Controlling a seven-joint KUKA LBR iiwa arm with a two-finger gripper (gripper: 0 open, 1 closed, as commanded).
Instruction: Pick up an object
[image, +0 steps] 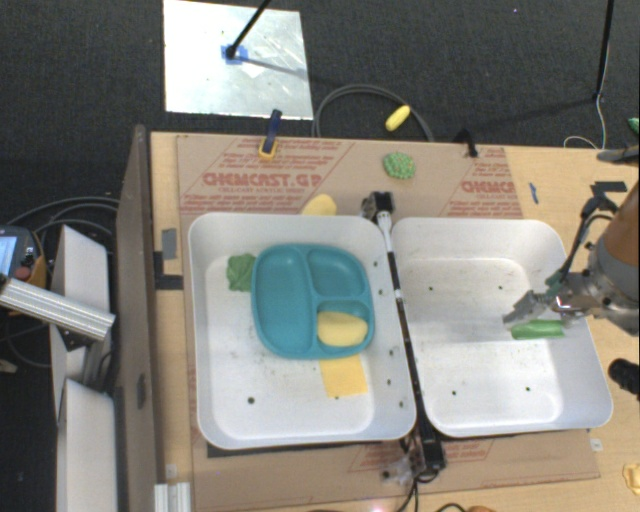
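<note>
Two bins: seen side by side on the tabletop (160, 300); left bin (215, 400) and right bin (580, 400) meet along a shared middle edge.
Left bin contents: a teal divided plate (290, 300) is set near the centre; a yellow rounded piece (341, 328) lies in its lower right compartment; a flat yellow slice (344, 377) lies on the bin floor just below the plate, partly tucked under its rim; a green leafy piece (241, 271) touches the plate's left edge.
Right bin contents: a green elongated object (538, 328) lies near the right edge of the bin.
Tool: the tool (535, 310) is seen low over the right side of the right bin, just above the green object; whether it is released or clenched cannot be told; contact with the object cannot be told.
Arm: the arm (615, 260) enters from the right edge.
Behind the bins: a yellow piece (320, 206) rests at the left bin's far rim; a green round piece (399, 165) lies on the cardboard (250, 180).
</note>
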